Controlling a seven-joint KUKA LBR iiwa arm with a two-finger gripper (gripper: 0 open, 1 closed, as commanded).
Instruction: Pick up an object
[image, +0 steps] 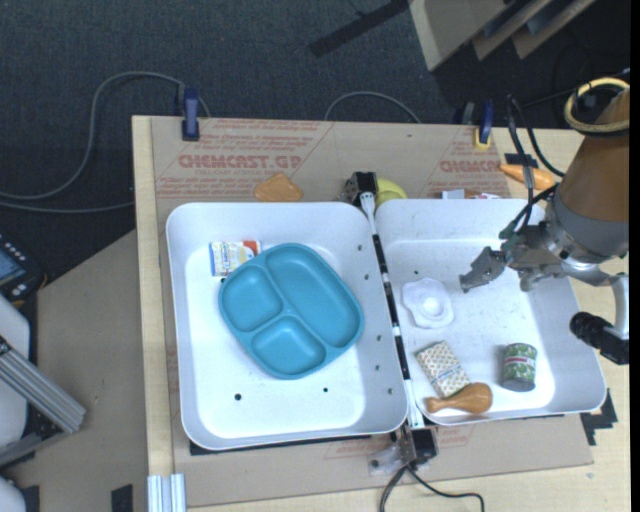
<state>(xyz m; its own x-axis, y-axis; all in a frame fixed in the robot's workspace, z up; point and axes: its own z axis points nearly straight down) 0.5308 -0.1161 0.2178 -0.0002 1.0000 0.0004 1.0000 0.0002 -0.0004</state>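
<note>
My gripper (506, 274) hangs over the back part of the right bin (560, 400), open, with nothing between its spread fingers (480, 272). In that bin, a white round cup-like piece (427, 302) lies to the left of the gripper. A small patterned box (442, 368), a brown drumstick-shaped toy (462, 401) and a green can (519, 365) lie nearer the front edge. The left bin (200, 380) holds a blue divided plate (289, 309) and a small white and orange carton (231, 255).
The grey arm with its orange band (600, 180) comes in from the right, over the right bin's far corner. A yellow object (388, 190) and an orange piece (277, 187) lie on the board behind the bins. Clamps and cables run along the far edge.
</note>
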